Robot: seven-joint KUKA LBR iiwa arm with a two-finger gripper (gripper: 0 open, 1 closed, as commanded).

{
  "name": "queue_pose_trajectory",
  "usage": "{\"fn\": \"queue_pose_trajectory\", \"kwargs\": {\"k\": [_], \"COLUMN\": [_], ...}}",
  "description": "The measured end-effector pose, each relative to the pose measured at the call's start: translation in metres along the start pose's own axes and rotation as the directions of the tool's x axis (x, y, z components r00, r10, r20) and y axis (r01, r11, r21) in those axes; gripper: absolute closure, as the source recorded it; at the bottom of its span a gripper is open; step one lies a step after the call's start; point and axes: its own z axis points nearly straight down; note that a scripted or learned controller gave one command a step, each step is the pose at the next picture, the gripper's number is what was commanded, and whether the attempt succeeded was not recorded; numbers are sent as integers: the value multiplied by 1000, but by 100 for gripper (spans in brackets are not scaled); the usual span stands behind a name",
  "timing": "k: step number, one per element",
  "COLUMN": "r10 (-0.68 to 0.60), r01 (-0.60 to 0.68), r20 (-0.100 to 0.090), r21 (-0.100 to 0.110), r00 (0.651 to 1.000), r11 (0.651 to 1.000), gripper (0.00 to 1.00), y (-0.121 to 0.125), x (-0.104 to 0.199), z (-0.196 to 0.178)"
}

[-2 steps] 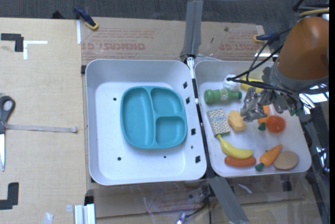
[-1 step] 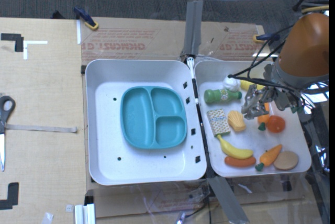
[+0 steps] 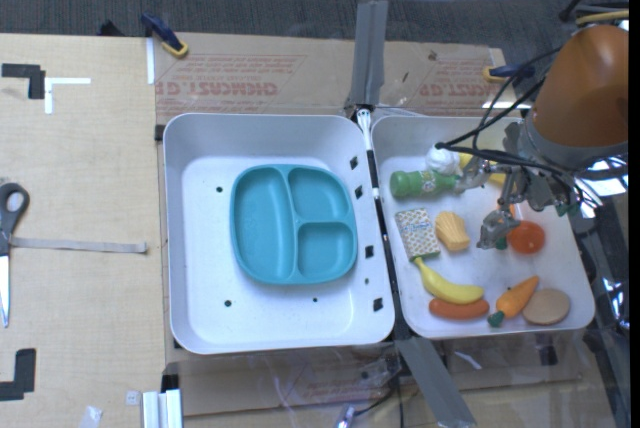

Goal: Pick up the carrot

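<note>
Carrot (image 3: 517, 297) lies near the front of the right bin (image 3: 575, 246), tilted, its green end just beside a red sausage (image 3: 459, 309) and its thick end touching a tan round slice (image 3: 547, 307). A banana (image 3: 447, 285) curves just behind the sausage. Farther back sit a corn cob (image 3: 453, 231), a speckled cracker (image 3: 417, 232), a tomato (image 3: 526, 237) and a green bottle (image 3: 420, 182). The gripper (image 3: 493, 234) hangs just beside the tomato, nothing between its narrowly set fingers. The left bin (image 3: 190, 246) holds a teal divided plate (image 3: 295, 224).
</note>
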Motion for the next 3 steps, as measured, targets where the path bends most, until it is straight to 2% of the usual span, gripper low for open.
{"fn": "queue_pose_trajectory", "kwargs": {"k": [1,2,3], "r10": [-305,-208,-207], "r01": [305,208,207], "r20": [-4,-5,1], "r21": [-2,-2,1], "r00": [952,978,978], "r11": [952,978,978], "gripper": [0,0,100], "y": [3,-46,-46], "x": [19,28,26], "z": [53,53,43]}}
